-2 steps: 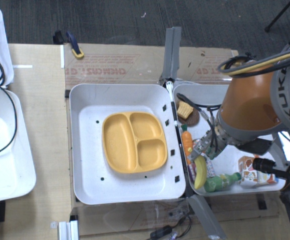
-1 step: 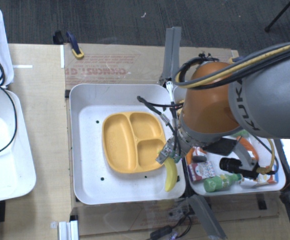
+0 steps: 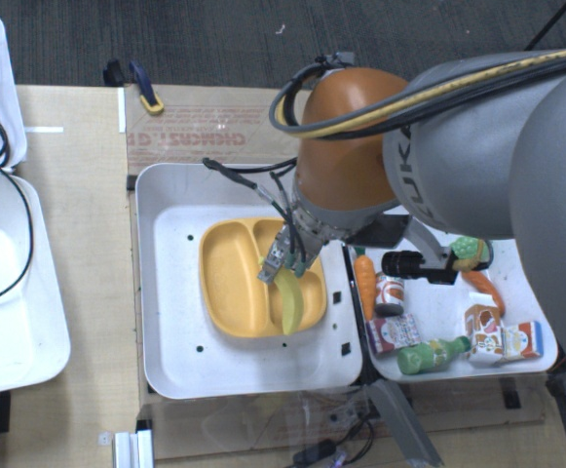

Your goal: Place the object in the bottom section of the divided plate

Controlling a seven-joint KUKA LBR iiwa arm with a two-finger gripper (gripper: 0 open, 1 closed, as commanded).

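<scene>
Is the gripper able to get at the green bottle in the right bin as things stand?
Probably yes: the green bottle lies uncovered on top, and the gripper hovers over the yellow divided plate next door.

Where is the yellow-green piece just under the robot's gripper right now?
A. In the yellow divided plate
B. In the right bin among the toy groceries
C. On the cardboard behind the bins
A: the yellow-green piece lies in the lower right section of the yellow divided plate, just below the gripper.
</scene>
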